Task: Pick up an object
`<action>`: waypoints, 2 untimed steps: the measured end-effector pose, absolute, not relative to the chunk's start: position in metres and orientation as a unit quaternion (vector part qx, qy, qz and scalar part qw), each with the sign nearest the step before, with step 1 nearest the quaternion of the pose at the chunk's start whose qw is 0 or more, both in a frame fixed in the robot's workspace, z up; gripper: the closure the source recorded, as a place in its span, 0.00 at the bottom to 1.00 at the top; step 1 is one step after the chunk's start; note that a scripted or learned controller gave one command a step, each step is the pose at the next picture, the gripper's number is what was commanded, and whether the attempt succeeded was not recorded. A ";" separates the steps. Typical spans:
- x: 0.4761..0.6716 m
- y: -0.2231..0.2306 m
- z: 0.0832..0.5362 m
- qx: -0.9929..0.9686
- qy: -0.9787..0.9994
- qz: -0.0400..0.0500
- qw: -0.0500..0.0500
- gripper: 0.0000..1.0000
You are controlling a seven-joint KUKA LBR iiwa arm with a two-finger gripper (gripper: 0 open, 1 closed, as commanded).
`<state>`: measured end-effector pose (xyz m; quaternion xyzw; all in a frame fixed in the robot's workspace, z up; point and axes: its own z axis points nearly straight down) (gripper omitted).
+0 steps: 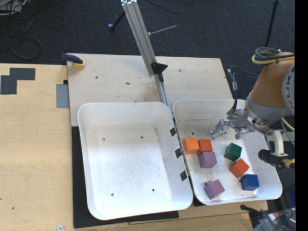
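Several small cubes lie in the right bin (pixel 269 192): an orange cube (pixel 191 145) touching a red cube (pixel 205 145), a purple cube (pixel 208 159) just below them, a green cube (pixel 233 151), a red-orange cube (pixel 239 168), a blue cube (pixel 250 182) and a second purple cube (pixel 213 188). My gripper (pixel 226 132) hovers over the bin's upper middle, above and between the red and green cubes. Its fingers are spread open with nothing between them.
The left bin (pixel 96 114) sits beside the right one, with black clips (pixel 178 152) on the shared rims. A slanted aluminium bar (pixel 142 37) rises behind the bins. The arm's grey and orange wrist (pixel 272 88) stands over the right bin's far right.
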<state>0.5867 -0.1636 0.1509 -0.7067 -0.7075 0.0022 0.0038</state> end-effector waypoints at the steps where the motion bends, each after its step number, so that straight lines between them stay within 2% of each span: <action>1: 0.591 -0.156 0.092 -0.707 -0.708 0.001 0.002 0.00; 2: 0.591 -0.157 0.092 -0.708 -0.706 0.001 0.002 0.00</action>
